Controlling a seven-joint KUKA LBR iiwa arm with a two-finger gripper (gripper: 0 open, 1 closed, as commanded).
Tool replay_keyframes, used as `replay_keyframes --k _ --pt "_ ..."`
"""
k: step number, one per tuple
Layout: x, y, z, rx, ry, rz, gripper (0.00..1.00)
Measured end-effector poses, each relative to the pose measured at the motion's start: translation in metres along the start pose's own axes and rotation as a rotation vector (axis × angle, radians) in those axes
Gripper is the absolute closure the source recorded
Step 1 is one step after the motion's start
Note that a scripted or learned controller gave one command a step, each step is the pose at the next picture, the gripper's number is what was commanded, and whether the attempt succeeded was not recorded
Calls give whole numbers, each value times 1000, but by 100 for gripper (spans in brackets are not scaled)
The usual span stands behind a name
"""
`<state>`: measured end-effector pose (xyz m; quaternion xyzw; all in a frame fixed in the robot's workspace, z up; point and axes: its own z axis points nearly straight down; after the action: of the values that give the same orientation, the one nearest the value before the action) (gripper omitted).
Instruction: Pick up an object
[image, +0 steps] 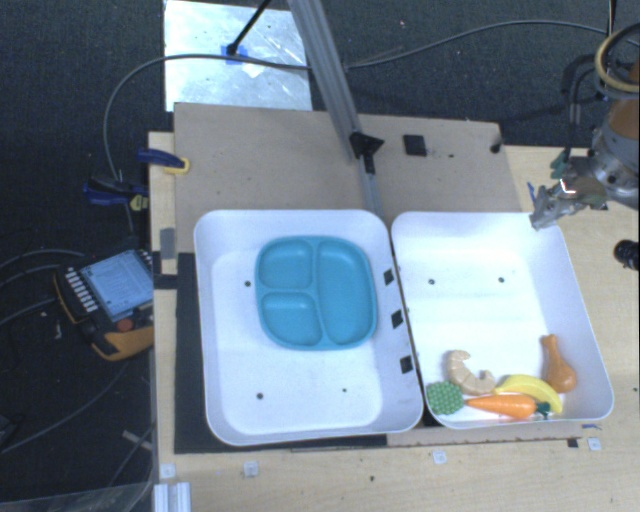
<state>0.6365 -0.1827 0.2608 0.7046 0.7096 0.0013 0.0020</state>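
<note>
Dark carpet surrounds the bench (300, 160), with cables trailing across it, and I start from my pincer (549, 205), which hangs at the far right, just over the top right corner of the right bin (480, 260). I cannot tell whether it is wide or narrow, as it is small and blurred from here; I see nothing in it. I judge it is parked up there to leave the bins clear to the camera before a descent.

Moving outward, the right bin holds all the candidates, crowded into its near right corner: a brown drumstick (557, 364) against the right wall, a banana (530, 386), an orange carrot (502, 405) along the front wall, a pale curled piece (466, 372) and a green knobbly piece (445, 398). They touch or overlap, which I expect makes a clean grasp awkward.

Further left, the left bin (230, 400) holds a blue divided plate (317, 292), its three compartments bare
</note>
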Motion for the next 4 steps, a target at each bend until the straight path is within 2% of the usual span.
replay_keyframes --k 1,3,4 --pt "54 -14 -7 2 3 -3 100" --pt "143 -46 19 6 3 -2 100" --pt "198 -67 30 7 4 -3 100"
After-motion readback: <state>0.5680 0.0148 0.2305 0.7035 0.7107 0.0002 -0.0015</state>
